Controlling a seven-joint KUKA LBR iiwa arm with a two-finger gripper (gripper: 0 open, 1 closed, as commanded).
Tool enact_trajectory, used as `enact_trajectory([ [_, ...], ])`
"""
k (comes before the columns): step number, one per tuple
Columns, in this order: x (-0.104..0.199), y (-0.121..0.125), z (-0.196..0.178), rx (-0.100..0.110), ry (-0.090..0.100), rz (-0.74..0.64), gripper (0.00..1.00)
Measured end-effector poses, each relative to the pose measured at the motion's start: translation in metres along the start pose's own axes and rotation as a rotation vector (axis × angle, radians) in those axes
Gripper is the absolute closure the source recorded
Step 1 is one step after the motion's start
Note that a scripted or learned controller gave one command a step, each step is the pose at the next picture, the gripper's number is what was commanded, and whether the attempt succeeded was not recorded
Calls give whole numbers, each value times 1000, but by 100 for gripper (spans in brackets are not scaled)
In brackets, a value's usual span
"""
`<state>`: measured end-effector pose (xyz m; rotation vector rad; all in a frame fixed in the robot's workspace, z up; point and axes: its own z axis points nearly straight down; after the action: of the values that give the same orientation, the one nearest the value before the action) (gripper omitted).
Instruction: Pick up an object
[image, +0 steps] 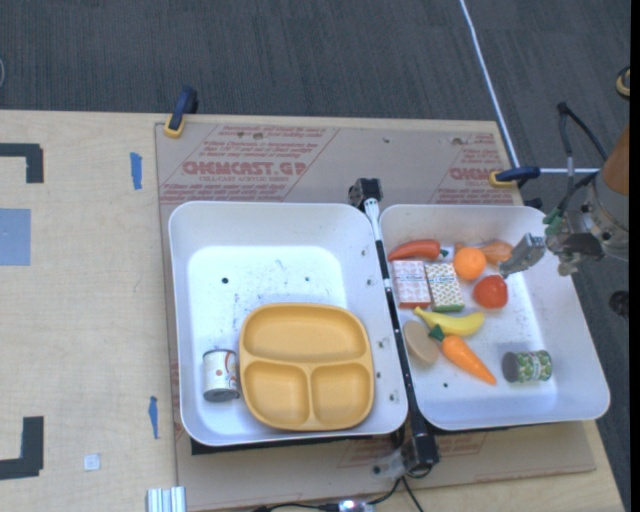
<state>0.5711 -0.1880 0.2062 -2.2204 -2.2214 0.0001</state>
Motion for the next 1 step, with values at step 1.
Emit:
enact_trajectory([
  [1,6,32,121,-3,-2,-1,0],
])
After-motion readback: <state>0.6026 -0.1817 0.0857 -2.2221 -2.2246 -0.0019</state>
